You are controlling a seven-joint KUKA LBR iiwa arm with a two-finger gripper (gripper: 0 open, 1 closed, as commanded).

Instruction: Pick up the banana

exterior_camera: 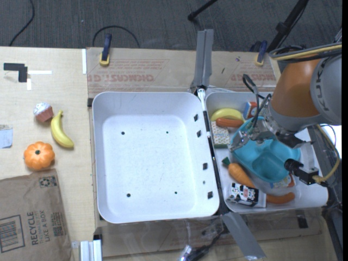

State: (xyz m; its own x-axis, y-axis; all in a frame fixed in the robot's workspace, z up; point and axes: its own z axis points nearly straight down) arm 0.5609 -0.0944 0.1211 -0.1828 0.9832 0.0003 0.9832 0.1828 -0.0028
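Observation:
A yellow banana (227,114) lies at the far left corner of the right bin (321,203), beside an orange-red sausage-shaped toy (228,123). A second banana (61,130) lies on the wooden bench left of both bins. The arm reaches in from the right, and its teal-covered gripper (262,161) hangs over the middle of the right bin, nearer and to the right of the bin's banana. The teal body hides what is beneath it.
The right bin also holds an orange carrot (238,173), a black-and-white carton (242,193), a speckled block (220,137) and a colourful box (250,109). The left bin (98,145) stands beside it. A small pumpkin (39,155) and a cupcake (43,112) sit on the bench.

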